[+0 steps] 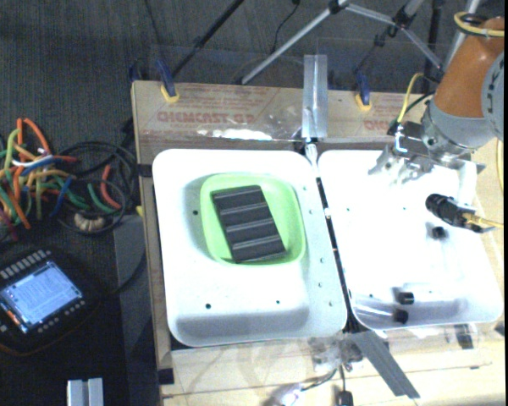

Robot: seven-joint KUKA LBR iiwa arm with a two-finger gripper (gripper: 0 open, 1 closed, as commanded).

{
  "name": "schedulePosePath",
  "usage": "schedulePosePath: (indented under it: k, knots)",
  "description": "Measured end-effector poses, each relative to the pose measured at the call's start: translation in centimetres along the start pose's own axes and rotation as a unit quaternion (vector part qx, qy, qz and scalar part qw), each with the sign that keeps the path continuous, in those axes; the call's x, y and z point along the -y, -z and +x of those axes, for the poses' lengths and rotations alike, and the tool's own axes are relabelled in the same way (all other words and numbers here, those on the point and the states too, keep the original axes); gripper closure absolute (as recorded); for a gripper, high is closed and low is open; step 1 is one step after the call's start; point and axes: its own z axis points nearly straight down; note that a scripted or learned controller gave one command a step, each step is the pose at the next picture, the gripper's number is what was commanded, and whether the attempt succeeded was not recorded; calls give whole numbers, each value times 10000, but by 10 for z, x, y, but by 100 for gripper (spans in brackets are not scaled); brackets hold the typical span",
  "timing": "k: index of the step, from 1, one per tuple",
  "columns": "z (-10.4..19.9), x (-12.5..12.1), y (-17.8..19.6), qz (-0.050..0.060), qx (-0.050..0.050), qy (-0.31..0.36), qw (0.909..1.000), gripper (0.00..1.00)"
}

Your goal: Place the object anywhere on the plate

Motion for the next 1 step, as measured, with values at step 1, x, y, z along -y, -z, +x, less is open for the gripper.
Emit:
schedulePosePath:
  k: [1]
  knots:
    - [0,0,0,-1,0,-1,10000,0]
